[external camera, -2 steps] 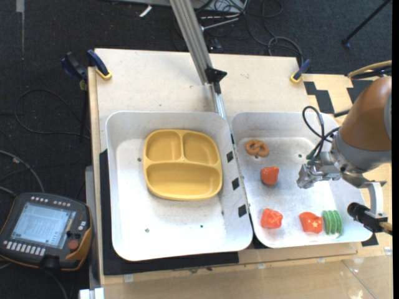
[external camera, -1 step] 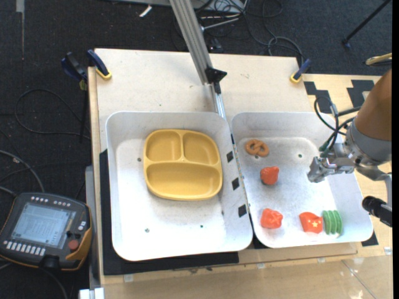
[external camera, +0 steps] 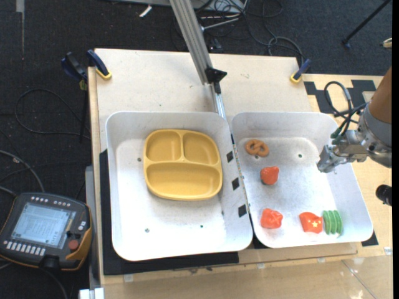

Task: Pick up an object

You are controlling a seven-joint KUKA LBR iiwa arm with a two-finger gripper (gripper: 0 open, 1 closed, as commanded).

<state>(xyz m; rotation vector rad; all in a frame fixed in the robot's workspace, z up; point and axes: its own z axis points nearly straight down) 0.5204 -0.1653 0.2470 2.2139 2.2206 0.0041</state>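
Gripper [external camera: 328, 161] at right bin's [external camera: 293, 124] right edge, grip state unreadable (too blurred), holding nothing visible; 4 small objects lie left and below, nearest the red piece [external camera: 269, 175], so a descent here likely closes on nothing.

right bin [external camera: 349, 185]: open floor at centre and right edge | obstacles: pretzel [external camera: 255, 147], red pieces [external camera: 269, 175] [external camera: 271, 218] [external camera: 311, 222], green piece [external camera: 333, 222] along front | left bin [external camera: 124, 185]: yellow tray [external camera: 182, 164] takes the middle, margins free
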